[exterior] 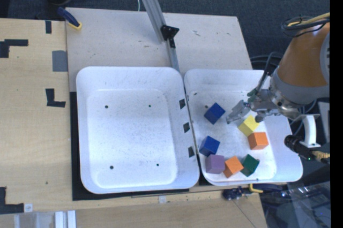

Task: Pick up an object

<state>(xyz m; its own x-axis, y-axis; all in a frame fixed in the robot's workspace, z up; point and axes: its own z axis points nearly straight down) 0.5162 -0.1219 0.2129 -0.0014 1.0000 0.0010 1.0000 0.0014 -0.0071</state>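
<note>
Yellow block (pixel 247 126) sits in the right bin (pixel 284 168), toward its far-right side, and the tool (pixel 242 112) hangs just above and to the left of it, close enough that the two seem to touch. From where I stand the arm comes in from the right and slopes down leftward, so the block lies just below the tip, toward the bin's near edge. The block is a cube, so it has no long axis to speak of; its faces look turned somewhat against the bin's walls. I cannot tell whether the tool is spread or pressed together, since the grey metal blurs into one shape. Nothing shows between its tips. An orange block (pixel 258 139) lies just beside the yellow one, on its lower right, and a blue block (pixel 214 113) lies to the tool's left, so a short drop onto the yellow one looks the likeliest move.
</note>
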